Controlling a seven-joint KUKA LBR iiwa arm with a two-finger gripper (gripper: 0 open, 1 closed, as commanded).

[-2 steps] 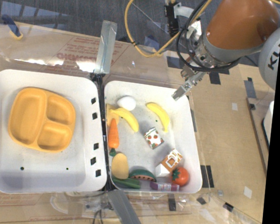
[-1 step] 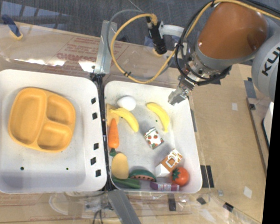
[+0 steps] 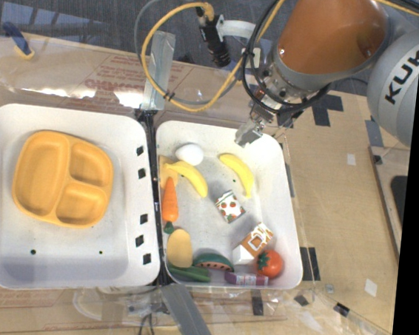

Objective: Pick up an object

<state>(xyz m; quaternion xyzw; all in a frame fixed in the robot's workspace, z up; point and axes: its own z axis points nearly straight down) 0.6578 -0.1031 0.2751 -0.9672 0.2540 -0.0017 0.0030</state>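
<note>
The gripper [image 3: 248, 135], state indeterminate, sits at the bin's far rim; nearest banana [image 3: 239, 173] lies just below, long axis diagonal

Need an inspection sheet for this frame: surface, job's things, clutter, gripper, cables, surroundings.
Surface: two white bins side by side, left bin and right bin, on a bench under taped plastic sheet.
Job's things: in the right bin, white egg, two bananas, carrot, tomato, two small printed cartons, a watermelon slice.
Clutter: yellow divided tray in the left bin.
Gripper: gripper hangs over the right bin's top rim, nothing between its fingers; open or shut unclear.
Cables: yellow cable loops behind the bins to a black plug.
Surroundings: dark carpet beyond the bench; tape scraps along the bench front.
</note>
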